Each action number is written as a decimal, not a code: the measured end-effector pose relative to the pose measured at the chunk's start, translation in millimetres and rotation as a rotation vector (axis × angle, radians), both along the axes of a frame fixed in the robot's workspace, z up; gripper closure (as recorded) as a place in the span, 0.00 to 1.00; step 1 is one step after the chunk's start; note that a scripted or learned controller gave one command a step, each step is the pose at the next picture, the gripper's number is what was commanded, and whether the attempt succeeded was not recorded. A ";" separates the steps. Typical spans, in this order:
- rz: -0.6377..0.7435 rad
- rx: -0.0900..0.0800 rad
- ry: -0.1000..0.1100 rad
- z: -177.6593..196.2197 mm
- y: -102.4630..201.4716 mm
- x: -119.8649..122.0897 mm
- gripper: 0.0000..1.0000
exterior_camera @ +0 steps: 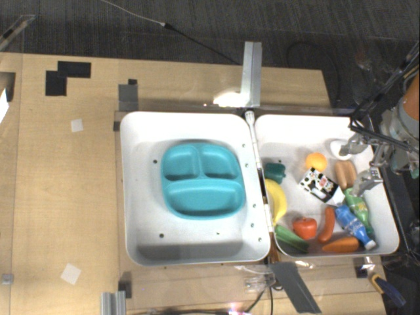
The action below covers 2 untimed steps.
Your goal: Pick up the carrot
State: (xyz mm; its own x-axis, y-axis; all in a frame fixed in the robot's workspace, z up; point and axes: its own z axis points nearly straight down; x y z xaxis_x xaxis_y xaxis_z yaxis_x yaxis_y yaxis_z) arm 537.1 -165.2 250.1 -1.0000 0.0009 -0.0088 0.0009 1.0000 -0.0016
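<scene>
The tapered orange carrot (340,245) lies at the right bin's (289,130) near edge, beside a blue bottle (354,225). Farther back, the metal end effector (361,166) hovers; finger state cannot be determined.

Glossy white plastic bins (131,176), matt teal plastic tray (200,179) — pale wood-grain bench (59,195), smooth orange carrot (340,245)

Left of the gripper (363,165) lies open bin floor (289,143); below it, the blue bottle (353,226), sausage (344,173) and carrot (340,245) crowd together.
</scene>
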 end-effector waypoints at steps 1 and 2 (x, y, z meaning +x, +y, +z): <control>-0.098 0.000 -0.011 -124.6 19.8 1.8 0.00; -0.322 0.004 -0.007 -161.0 37.2 69.7 0.00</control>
